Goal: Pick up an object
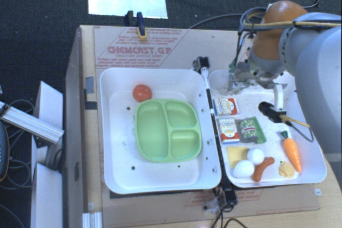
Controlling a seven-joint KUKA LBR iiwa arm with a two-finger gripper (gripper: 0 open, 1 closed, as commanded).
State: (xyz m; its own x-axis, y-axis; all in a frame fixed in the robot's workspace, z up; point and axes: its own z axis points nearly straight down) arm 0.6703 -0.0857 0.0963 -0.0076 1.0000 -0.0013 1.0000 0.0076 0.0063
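1. The gripper (239,81) is hanging low over the far corner of the right bin (278,183), next to the divider between the two bins. I cannot tell whether it is open or closed, and nothing is showing in its hold.
2. Judging by that, the step in hand is the approach: no object is lifted yet.
3. The nearest candidate is a red-and-white carton (225,105), lying flat just beside the gripper on the near side. A second carton (228,130) and a green packet (250,130) are lying side by side just beyond it.
4. Nearer the camera, a yellow cheese slice (236,155), two white eggs (255,156), a sausage (263,168) and a carrot (292,153) are crowding together.
5. The next move is probably calling for a short shift toward the first carton, then a straight descent. Flat packs are lying close to the floor, so getting under an edge looks hard.
6. The left bin (123,168) is holding a green divided plate (167,130) and a red tomato (141,93), well apart from the gripper.
7. Both bins are sitting on a brown printed board (139,50) — around it, dark carpet (43,8).
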